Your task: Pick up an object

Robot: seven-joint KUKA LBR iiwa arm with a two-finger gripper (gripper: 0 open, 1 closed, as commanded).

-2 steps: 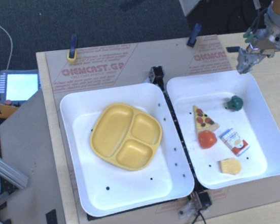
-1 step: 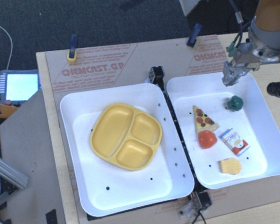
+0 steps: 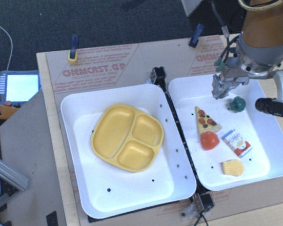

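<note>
I count two white bins on the bench. Left bin (image 3: 78,144), centre-left of frame: one yellow divided plate (image 3: 127,136) with three compartments, sitting alone near the bin's middle. Right bin (image 3: 277,164), centre-right: five small items. Going left to right: one pizza slice toy (image 3: 204,119) near the bin's left wall, pointing up-frame; one red tomato-like piece (image 3: 210,140) just below it, touching or nearly touching, can't tell which; one yellow chunk (image 3: 233,167) lower down near the bottom wall; one small red-white-blue packet (image 3: 237,143), tilted, right of the tomato; one dark green round piece (image 3: 237,104) up-frame of the packet. My one gripper (image 3: 222,90) hovers over the upper part of the right bin, just left of the green piece, nothing visibly between its tips. Open or pressed together, I cannot tell from this angle.
</note>
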